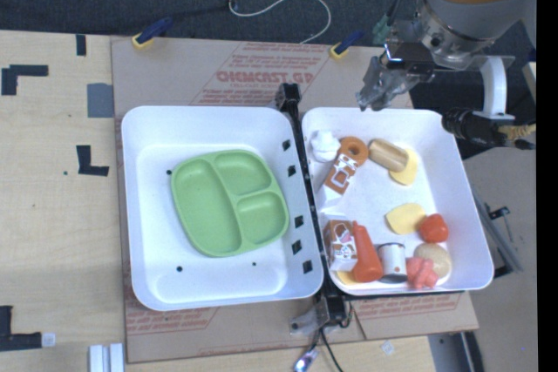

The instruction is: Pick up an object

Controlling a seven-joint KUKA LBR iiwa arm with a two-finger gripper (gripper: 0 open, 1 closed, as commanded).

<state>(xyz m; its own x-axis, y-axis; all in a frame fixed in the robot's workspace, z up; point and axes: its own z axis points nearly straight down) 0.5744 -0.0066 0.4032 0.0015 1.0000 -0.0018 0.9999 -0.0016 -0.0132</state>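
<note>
The right bin [453, 187] is full of small toy foods to pick from. At its far side lie a brown donut [353, 148], a hot dog bun [389, 156] and a little white bottle [323, 144]. In the middle is a yellow piece [404, 218] with a red tomato [433, 228] just beside it. At the near side sit a red bottle [366, 261], a small can [392, 257] and a pink piece [422, 273], all packed close.

The tool [377, 93] hangs above the far edge of this bin, just past the donut and bun. It holds nothing. I cannot tell if its tips are apart or together, since they look dark and blurry.

I think the pick has not started yet. Next, the tool should move over one toy and go down onto it. The bun looks like an easy one, as it is near and has room around it.

The left bin [148, 187] holds a green tray [229, 202].
</note>
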